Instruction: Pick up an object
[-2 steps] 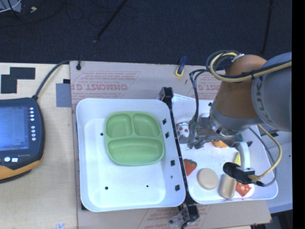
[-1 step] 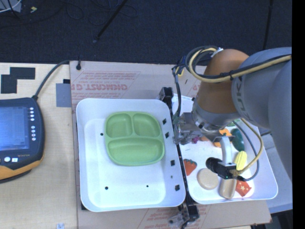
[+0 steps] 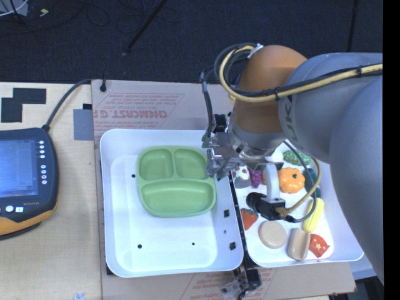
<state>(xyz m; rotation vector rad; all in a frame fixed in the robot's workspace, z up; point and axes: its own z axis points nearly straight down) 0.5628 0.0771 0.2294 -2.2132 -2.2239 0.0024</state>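
My gripper hangs low over the divider between the two bins, at the right rim of the green divided plate. The arm's orange band and grey body cover the upper part of the right bin. Toy foods lie in that bin: an orange pumpkin, a purple piece, a red piece, a round beige disc, a tan cylinder, a red wedge, a yellow banana and a green piece. I see nothing held at the gripper.
The green plate lies in the upper half of the left bin. A tablet-like pendant sits on the bench at the far left. Cardboard lies under both bins.
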